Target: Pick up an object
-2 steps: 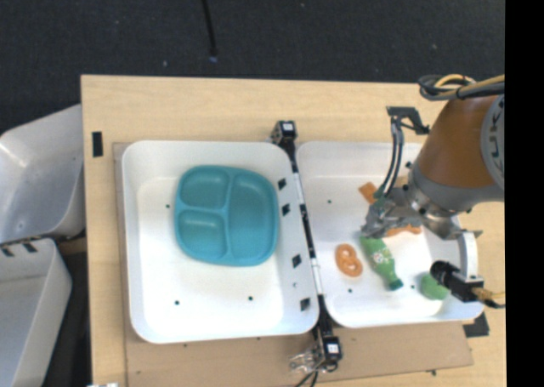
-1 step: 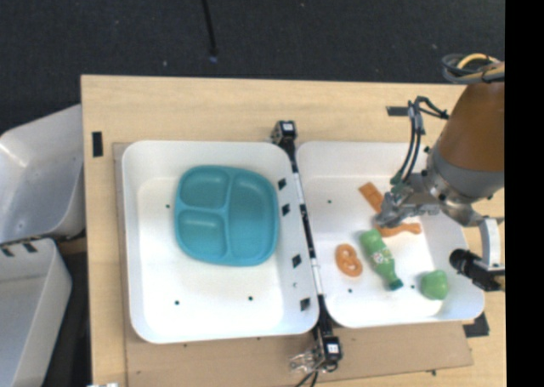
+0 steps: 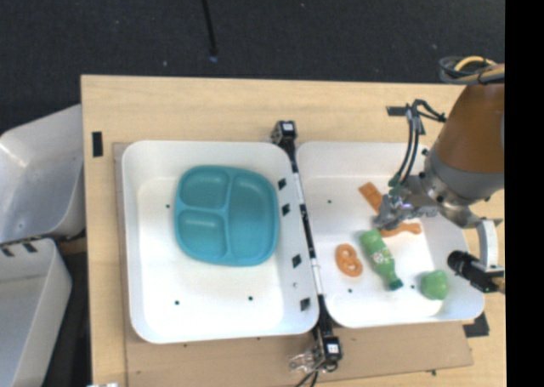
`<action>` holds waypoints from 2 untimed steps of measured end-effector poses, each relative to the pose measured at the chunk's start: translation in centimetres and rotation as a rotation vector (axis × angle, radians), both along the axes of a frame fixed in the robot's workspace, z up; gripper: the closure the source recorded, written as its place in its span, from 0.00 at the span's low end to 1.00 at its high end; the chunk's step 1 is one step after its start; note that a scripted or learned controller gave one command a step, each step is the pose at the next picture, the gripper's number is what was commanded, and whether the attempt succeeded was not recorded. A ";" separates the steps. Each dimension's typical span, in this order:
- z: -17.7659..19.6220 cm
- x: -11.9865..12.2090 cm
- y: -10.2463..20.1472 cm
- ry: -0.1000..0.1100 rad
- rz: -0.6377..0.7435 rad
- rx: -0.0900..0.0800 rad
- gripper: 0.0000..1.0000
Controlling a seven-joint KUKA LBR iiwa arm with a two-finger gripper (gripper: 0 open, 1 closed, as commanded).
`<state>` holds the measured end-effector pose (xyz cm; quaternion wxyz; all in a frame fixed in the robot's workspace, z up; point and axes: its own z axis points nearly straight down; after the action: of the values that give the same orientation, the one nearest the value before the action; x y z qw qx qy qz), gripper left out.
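Observation:
In the right bin (image 3: 340,168) lie an orange ring-shaped toy (image 3: 348,259), a green bottle-like toy (image 3: 380,258) with a teal end, a small green lump (image 3: 434,284) and an orange strip (image 3: 371,196). Another orange piece (image 3: 406,228) sticks out just under my gripper (image 3: 393,211). The gripper hangs low over the bin's middle, right above that orange piece and beside the green bottle's top end. The arm's wrist hides the fingertips.
The left bin (image 3: 153,309) holds a teal divided plate (image 3: 227,213). A row of black clips (image 3: 301,224) runs along the seam between the bins. A black part of the arm (image 3: 469,267) reaches over the right bin's right edge.

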<state>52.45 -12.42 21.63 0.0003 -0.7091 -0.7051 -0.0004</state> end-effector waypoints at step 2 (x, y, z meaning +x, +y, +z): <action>2.5 2.1 9.8 -0.002 0.013 0.000 1.00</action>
<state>54.56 -2.62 24.09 -0.0002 -0.7044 -0.7098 -0.0010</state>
